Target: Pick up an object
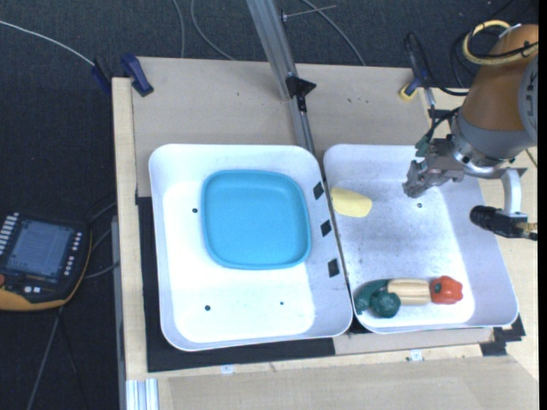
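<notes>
While gripper hovers over right bin, we cannot tell jaws' state; yellow piece lies well apart.

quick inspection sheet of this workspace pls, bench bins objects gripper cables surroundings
surface: wooden bench bearing left bin and right bin, side by side
job's things: yellow piece at right bin's left edge; green piece, wooden piece and red piece in a row near its front edge
clutter: blue tray in left bin
grippers: gripper above right bin's far part, nothing seen between fingers
cables: loose cables on dark floor behind bench
surroundings: pendant on floor left; blue clamp at bench corner
</notes>
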### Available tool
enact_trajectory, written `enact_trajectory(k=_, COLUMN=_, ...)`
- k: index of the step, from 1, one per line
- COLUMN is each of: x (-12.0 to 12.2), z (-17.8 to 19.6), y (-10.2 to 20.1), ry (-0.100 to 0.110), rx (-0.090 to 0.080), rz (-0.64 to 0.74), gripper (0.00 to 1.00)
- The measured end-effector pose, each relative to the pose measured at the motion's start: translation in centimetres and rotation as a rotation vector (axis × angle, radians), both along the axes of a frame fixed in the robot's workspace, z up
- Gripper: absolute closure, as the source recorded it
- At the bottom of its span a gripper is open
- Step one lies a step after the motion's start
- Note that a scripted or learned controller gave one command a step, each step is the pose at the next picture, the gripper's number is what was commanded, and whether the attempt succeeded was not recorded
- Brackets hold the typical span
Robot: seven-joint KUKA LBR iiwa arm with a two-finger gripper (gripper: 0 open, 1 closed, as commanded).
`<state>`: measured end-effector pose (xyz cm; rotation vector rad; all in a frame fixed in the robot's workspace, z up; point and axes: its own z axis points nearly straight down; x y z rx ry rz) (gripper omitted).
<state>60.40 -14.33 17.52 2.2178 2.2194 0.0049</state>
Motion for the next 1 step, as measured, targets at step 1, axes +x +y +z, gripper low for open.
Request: enact_trajectory(k=1, x=0.31, z=6.32, y=-0.27, ry=-0.001, rx=0.0, rz=0.0, gripper=1.0)
